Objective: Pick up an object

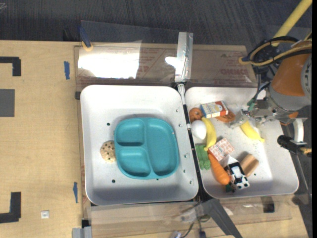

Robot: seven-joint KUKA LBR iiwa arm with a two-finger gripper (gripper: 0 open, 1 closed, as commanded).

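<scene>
You have two shallow white bins side by side in the middle of the frame, both smooth moulded plastic with rounded corners. The left bin [94, 133] holds a glossy teal tray [147, 147], a rounded rectangle split into three compartments, and a round speckled cookie [108, 151] touching the tray's left edge.

The right bin [277, 175] is crowded along its left side. From the top down you see a small white and orange carton [214, 109], a smooth white egg [198, 130], a curved yellow banana [210, 133], a pink checked packet [222, 148], a green ridged piece [202, 156], a tapered orange carrot [219, 169], a tan block [248, 163] and a black and white toy [238, 175].

The arm enters at the upper right of the frame, grey metal with an orange band [291, 79]. Its gripper [255, 114] sits low over the upper right part of the right bin, and a short yellow piece [251, 131] lies just below it. The claw looks tangled with wiring from this angle, so you cannot tell whether it is open or closed, nor whether it touches the yellow piece
</scene>
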